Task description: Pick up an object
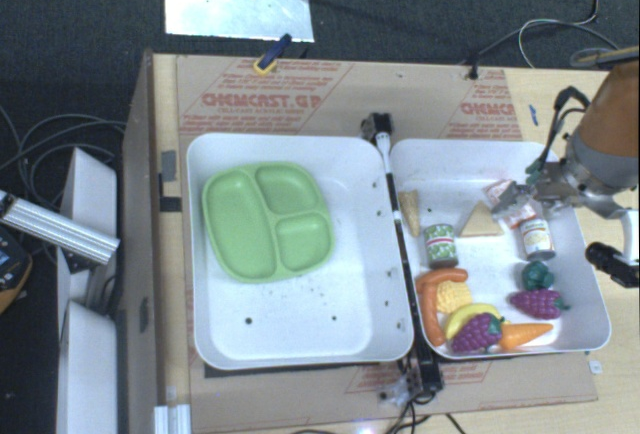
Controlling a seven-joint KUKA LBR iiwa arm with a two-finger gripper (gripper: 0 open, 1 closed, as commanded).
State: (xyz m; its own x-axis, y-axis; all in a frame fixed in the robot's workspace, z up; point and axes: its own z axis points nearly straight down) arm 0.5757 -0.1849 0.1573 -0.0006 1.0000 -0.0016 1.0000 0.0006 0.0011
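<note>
My gripper hangs low over the right bin, near its upper right. It sits just above a tan wedge and next to a small white bottle with a red cap. A small can with a green label stands to the left of the wedge. At the bin's near end lie a hot dog, a corn cob, a banana, a carrot and two bunches of purple grapes. A dark green piece lies below the bottle.
The left bin holds a green divided plate. A pale yellow slice lies by the right bin's left wall. The grey arm with its orange band comes in from the right. Cables run along the bench's far edge.
</note>
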